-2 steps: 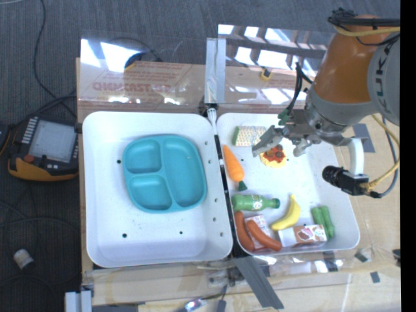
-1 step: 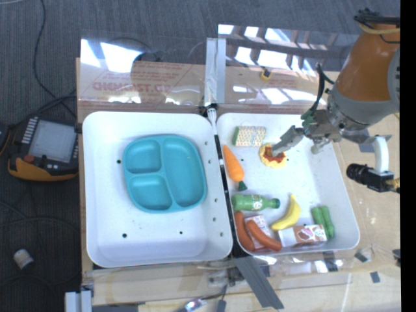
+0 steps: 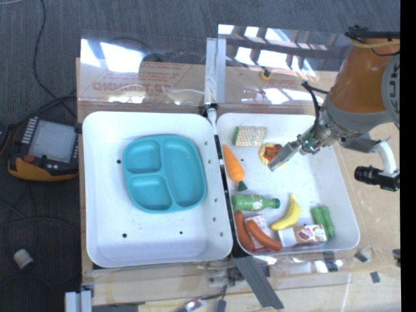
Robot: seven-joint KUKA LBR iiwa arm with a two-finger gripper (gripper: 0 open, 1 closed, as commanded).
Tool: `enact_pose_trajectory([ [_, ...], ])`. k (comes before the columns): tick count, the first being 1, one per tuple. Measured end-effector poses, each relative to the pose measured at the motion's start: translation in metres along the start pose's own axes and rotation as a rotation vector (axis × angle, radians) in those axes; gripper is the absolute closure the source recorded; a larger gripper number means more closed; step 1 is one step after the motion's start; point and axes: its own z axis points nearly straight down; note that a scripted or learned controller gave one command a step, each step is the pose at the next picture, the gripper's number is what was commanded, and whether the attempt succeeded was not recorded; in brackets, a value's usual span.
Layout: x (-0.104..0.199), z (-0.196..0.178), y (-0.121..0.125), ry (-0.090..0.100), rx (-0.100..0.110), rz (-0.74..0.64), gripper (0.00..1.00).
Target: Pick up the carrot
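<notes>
Reaching in from the right, the claw (image 3: 278, 160) hangs beside the carrot (image 3: 233, 164).

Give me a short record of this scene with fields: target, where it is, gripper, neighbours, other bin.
target: carrot
where: right bin, against its left wall, leafy end toward the camera
gripper: gripper low over the right bin, to the right of the carrot, beside a red and yellow item
neighbours: green bottle, banana
other bin: left bin holds a blue divided plate
</notes>
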Motion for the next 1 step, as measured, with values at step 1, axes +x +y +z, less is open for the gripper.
enact_pose_trajectory([
  [1,0.0315,0.0046,-0.0822,0.001,0.0,-0.052,0.0],
])
